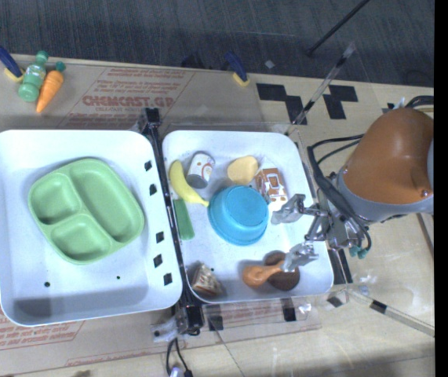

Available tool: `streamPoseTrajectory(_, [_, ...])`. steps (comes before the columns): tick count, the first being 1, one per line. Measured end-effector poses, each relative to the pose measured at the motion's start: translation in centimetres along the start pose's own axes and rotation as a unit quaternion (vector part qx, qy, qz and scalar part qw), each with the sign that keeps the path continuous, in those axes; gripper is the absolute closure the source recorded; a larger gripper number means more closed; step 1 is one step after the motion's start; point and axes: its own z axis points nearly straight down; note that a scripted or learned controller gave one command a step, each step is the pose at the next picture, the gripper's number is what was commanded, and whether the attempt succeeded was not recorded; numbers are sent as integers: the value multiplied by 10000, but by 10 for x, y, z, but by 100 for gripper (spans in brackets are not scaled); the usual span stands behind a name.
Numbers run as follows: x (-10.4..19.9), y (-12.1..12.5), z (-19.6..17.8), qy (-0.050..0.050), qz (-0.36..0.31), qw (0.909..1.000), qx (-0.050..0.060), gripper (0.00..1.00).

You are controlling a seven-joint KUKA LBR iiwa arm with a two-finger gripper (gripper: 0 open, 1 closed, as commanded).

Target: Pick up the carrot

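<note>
Gripper [297,230] sits over the right edge of the right bin [231,141], its two metal fingers [288,209] spread wide apart with nothing between them; one finger lies just right of the blue bowl [238,213], the other over the brown item [278,272] at the bin's near right. Behind it the arm [388,163] shows its orange band, coming in from the right.

Carrot [49,89] lies outside both bins, on the cardboard at the far left corner of the bench, tilted, touching a green toy bottle [30,83] on its left. It is well apart from the gripper.

Right bin also holds a banana [183,184] along its left side, a green stick [185,220] near it, a small round white can [200,168], a yellow lump [242,168], a small orange-and-white packet [271,184] just right of the bowl, and a dark cone-like piece [205,281] at the near left.

Left bin [20,289] holds a green divided plate [85,208] with three compartments
</note>
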Motion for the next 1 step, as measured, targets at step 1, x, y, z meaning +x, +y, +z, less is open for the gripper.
streamPoseTrajectory(1, [2, 11, 1, 21, -1487, 9889, -10, 0])
